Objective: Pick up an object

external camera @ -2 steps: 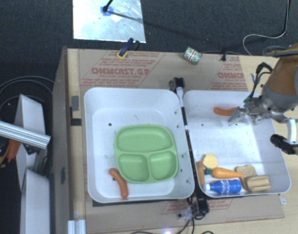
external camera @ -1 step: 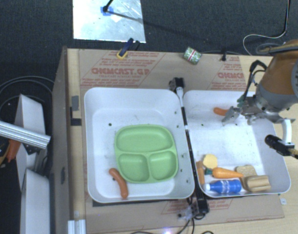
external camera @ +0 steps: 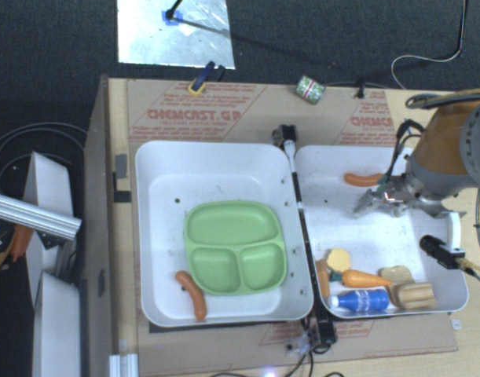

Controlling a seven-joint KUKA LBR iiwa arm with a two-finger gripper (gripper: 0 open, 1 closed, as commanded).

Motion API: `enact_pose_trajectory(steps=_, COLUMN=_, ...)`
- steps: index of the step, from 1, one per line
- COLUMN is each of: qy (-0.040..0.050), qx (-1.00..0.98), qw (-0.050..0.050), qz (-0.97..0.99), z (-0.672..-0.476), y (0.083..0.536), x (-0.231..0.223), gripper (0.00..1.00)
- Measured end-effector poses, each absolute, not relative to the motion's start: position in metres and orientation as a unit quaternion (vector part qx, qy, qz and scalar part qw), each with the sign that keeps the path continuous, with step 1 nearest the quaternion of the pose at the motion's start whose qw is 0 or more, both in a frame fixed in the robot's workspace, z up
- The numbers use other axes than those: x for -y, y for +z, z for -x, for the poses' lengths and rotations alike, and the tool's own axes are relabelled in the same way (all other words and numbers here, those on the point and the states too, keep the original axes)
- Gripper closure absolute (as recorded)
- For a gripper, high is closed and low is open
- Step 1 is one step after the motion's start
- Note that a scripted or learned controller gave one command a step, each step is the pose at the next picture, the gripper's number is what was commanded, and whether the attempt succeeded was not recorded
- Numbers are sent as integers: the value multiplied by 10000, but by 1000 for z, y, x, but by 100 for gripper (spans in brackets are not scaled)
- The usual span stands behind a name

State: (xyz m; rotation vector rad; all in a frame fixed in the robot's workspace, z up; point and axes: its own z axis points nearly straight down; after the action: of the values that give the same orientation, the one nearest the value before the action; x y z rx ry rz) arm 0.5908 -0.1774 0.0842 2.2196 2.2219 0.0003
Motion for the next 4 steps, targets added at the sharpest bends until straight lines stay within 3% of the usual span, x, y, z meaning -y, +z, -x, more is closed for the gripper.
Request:
enact_pose_trajectory(steps=1, qy=13, qx=-7080, qw=20, qz=-7063, z=-592, y=95, x=177, gripper=100)
enact_pose_trajectory(steps=2, qy=13, qx=-7084, qw=15, qz=-7059, z=-577, y=164, x=152, gripper=100)
enact_pose_trajectory(steps=3, qy=11, qx=-7086, qw=10, qz=-7056, z=-607, y=182, x=125, gripper=100)
enact_pose_trajectory(steps=4, qy=10, qx=-7088, qw=5, qz=-7054, z=-606, y=200, x=88, gripper=100)
